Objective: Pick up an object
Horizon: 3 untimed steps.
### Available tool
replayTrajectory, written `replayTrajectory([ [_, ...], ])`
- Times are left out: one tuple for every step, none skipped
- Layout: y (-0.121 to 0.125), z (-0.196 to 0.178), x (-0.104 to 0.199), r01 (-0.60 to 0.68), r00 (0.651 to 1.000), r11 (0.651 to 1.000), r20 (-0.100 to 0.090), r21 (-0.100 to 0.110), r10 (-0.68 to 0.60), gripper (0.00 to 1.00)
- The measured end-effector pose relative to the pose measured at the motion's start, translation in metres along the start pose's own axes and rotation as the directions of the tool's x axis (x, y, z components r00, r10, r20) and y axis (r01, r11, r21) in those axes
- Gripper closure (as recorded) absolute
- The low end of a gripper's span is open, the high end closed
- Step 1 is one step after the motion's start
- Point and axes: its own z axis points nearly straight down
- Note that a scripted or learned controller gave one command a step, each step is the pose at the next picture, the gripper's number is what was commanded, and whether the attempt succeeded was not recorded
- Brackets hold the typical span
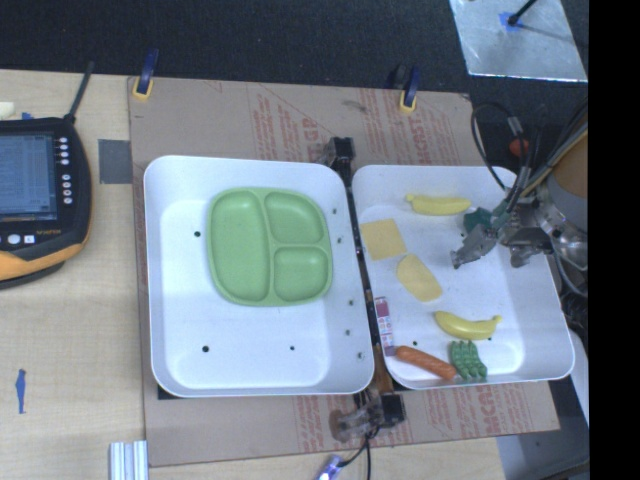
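**Camera view: gripper over the right bin, nothing lifted yet**

Camera view, read from left to right, begins with a handheld control pendant (pixel 35 198) lying on the worktop (pixel 70 368). Next comes the left bin (pixel 175 363), which carries a green divided plate (pixel 270 245) with 3 compartments.

Just beside it, the right bin (pixel 545 308) holds the candidates for picking. Nearest the shared edge lies a pale yellow square slice (pixel 382 238), with a yellow oval piece (pixel 419 278) below it. At the bin's lower edge an orange carrot (pixel 422 361) lies beside a small green piece (pixel 467 361). 2 bananas are present: the upper banana (pixel 437 205) near the far wall and the lower banana (pixel 466 324) above the green piece.

At the right, the gripper (pixel 490 238) hangs over the bin's upper right part, near the upper banana's right end. Its 2 fingers look spread apart, and I see nothing between them.

As I judge it, the task is at its approach stage: no object is grasped or raised, and every item rests on the bin floor. What remains is settling on a target, closing on it, and lifting. The upper banana is nearest, though I cannot tell which object is intended.
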Motion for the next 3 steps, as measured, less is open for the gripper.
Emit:
replayTrajectory([
  [0.059,0.120,0.010,0.001,1.000,1.000,0.001,0.003,-0.001,0.00],
  [0.045,0.137,0.016,-0.001,1.000,1.000,0.001,0.001,0.001,0.00],
  [0.113,0.136,0.020,-0.002,1.000,1.000,0.000,-0.002,0.002,0.00],
])
